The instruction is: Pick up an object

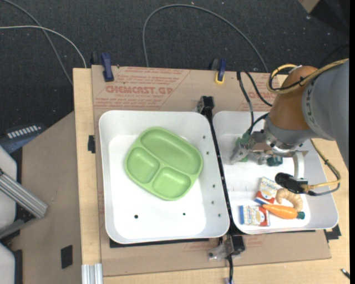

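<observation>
The grey robot arm [330,97], an orange band [289,105] above its wrist, reaches in from the right over the brown board [144,89] with red lettering that tops the bench. Its two-finger gripper [242,151] hangs over the upper left part of the right-hand shallow white bin [239,186], close to the wall that bin shares with its neighbour. From where the camera looks down, I cannot tell whether the gripper is spread or pressed together, and nothing can be made out in its grasp.

The things on offer for picking lie bunched in the lower right of that same bin, apart from the gripper. A small red, white and blue carton [253,215] lies flat near the front rim. Just to its right an orange plastic carrot [282,211] lies on its side, its green end toward the right wall. A tan, curved pastry-shaped toy [290,196] sits right behind the carrot, apparently touching it. A second small red-and-white packet [268,190] rests just left of the tan toy.

The left-hand shallow white bin [166,224] holds a pale green plastic plate [164,163] with three compartments, set at a slant near the bin's middle. At the board's far edge a blue clamp [106,66] grips the left corner and a blue-and-yellow clamp [221,70] sits near the middle. Thin grey cables [166,11] loop across the dark floor beyond.
</observation>
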Action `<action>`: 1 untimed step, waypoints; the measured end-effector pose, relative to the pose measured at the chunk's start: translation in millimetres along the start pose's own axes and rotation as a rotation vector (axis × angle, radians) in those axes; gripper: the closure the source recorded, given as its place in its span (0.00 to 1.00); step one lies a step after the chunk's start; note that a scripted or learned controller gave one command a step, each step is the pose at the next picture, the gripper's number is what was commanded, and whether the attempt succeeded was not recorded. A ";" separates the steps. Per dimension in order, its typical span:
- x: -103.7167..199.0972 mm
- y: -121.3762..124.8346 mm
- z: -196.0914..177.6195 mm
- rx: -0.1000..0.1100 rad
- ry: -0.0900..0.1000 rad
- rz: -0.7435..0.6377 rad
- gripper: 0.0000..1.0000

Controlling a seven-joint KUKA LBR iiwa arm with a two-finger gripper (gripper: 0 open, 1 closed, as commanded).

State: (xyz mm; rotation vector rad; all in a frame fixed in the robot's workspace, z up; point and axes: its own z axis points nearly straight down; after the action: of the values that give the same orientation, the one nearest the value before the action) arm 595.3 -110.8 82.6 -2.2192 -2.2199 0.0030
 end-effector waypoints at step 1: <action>-0.2 1.3 -13.2 -0.005 -0.001 0.000 1.00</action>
State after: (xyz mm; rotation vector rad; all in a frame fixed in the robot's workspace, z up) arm 596.6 -111.0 95.7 -2.2221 -2.2222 -0.0014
